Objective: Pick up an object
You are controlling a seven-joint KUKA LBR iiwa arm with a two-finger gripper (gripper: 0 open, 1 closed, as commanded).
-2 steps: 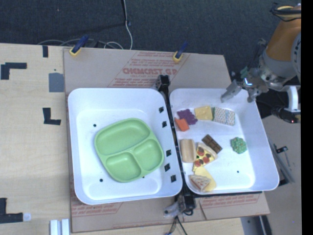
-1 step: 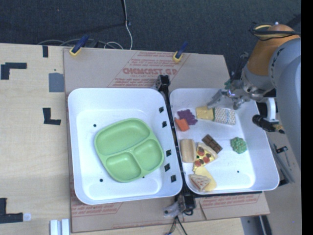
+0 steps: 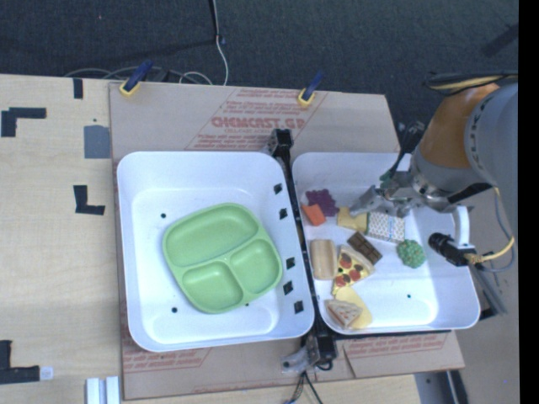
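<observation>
The patterned block (image 3: 386, 225) lies in the right bin (image 3: 446, 314), directly below the end effector (image 3: 389, 199), with its long axis running left to right and tilted slightly. The main risk is crowding: a yellow wedge (image 3: 350, 220) touches its left side and a brown bar (image 3: 364, 247) sits just near of it, so a descent could catch a neighbour or push the block aside. I cannot tell whether the end effector is open or closed. The green broccoli (image 3: 411, 252) lies just to the right.
</observation>
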